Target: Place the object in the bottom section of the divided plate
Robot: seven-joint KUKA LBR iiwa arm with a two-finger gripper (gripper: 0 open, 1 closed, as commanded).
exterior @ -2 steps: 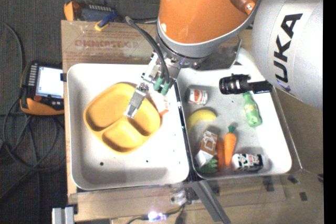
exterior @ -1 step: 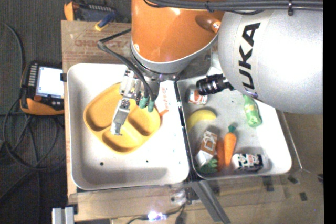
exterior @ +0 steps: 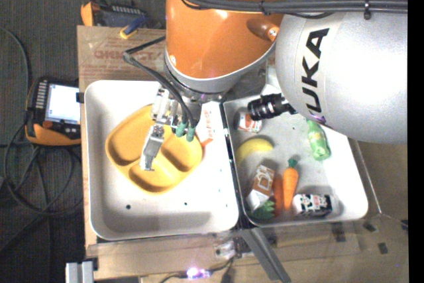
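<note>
- Hovering over yellow divided plate (exterior: 126,142) in left bin (exterior: 99,209): tool (exterior: 151,154), grip state not discernible.
- Right bin (exterior: 361,202): carrot (exterior: 289,183), lemon (exterior: 254,147), possibly green bottle (exterior: 318,141).

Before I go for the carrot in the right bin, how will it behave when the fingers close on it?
The carrot tapers to a point, so a grip low on it may slide off. Its round body will likely roll if nudged sideways. It lies tight between a small carton and a black-and-white can, so fingers may bump those first. It looks like a light plastic toy.
</note>
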